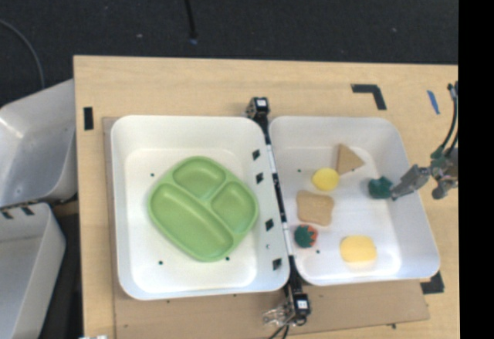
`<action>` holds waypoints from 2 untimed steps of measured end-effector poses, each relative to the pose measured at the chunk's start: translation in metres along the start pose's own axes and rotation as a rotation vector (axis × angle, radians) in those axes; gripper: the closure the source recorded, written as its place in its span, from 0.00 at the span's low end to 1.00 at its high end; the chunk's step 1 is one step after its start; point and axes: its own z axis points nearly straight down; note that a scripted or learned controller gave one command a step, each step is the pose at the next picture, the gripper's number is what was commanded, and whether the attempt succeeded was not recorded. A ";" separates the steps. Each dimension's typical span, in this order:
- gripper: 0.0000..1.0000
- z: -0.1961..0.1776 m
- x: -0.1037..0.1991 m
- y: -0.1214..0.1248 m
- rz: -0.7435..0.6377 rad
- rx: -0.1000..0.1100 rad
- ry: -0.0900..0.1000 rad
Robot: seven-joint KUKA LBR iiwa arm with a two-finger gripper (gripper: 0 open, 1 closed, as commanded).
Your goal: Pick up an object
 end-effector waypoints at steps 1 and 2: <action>0.00 -0.006 0.001 0.002 -0.004 -0.011 -0.003; 0.00 0.057 0.000 0.007 -0.003 -0.006 -0.001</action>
